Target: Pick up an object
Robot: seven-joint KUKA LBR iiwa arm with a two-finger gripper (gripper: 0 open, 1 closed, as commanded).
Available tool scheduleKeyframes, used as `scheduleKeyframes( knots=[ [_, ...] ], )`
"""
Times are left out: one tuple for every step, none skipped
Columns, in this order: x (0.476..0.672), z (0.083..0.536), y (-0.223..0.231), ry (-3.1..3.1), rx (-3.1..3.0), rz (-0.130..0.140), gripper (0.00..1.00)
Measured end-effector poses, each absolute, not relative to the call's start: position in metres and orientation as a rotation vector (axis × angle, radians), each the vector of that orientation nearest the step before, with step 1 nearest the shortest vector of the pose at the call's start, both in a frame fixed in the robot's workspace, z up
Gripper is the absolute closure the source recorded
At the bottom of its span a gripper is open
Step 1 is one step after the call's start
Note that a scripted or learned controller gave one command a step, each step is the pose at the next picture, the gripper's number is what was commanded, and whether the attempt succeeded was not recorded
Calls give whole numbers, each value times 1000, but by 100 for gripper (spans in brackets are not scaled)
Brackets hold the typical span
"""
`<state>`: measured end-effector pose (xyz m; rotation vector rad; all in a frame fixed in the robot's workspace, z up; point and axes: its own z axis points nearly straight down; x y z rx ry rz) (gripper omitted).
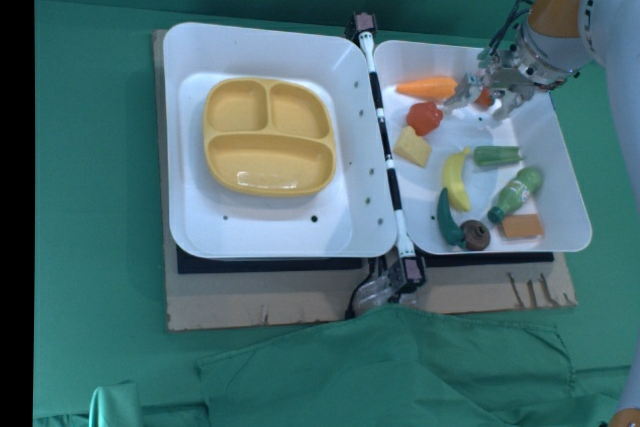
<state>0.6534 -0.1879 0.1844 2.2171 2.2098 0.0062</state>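
Observation:
My gripper [488, 98] hangs low over the back of the right bin [565, 170], just right of an orange carrot [427, 87]. A small red-orange object [484, 99] shows right at the gripper's tip, and I cannot tell whether it is held. A red pepper [424, 118] and a yellow cheese wedge [412, 147] lie to the gripper's front left. Nearer the front lie a banana [456, 179], a green cucumber [497, 155] and a green bottle [516, 194].
The left bin [190, 215] holds a yellow divided plate [268, 135]. A dark green zucchini [446, 217], a brown round piece [475, 235] and an orange block [522, 226] sit at the right bin's front. A black-and-white bar [385, 145] divides the bins.

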Motion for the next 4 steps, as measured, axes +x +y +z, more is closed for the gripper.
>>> scheduleKeyframes(
  knots=[
    [690,180,-184,2260,2248,-83,0],
    [689,193,-187,2250,2255,-83,100],
    [702,302,-180,2208,2211,14,100],
    [702,309,-181,2206,2216,6,100]
  ],
)
